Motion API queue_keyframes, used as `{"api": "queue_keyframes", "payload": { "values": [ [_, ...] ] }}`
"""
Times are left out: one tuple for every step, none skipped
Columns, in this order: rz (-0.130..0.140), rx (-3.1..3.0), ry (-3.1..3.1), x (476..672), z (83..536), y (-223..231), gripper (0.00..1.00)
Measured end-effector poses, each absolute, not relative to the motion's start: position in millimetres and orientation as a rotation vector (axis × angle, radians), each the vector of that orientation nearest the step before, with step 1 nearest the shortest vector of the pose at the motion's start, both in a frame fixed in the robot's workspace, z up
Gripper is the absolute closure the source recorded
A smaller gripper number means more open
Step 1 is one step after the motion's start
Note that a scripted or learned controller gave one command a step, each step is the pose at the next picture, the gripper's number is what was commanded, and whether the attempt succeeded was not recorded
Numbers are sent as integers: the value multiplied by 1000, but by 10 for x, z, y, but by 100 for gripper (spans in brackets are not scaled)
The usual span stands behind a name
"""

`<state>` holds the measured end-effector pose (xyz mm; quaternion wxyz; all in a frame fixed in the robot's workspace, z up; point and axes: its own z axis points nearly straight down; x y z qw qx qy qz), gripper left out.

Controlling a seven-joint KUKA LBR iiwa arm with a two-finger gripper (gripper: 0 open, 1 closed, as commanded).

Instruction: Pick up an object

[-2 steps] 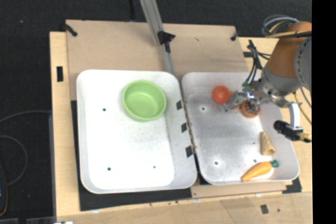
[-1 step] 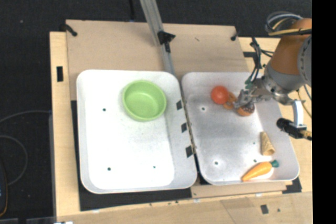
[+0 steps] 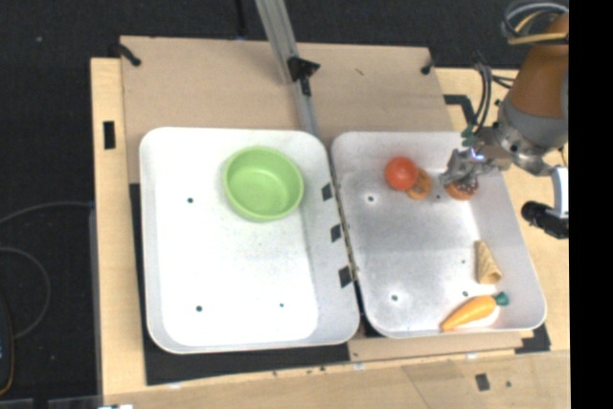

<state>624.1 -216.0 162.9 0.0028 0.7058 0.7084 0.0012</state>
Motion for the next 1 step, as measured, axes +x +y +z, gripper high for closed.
{"api": "queue_keyframes", "payload": {
  "values": [
    [5,2216,2217,6170,2117,-2177,100]
  ]
}}
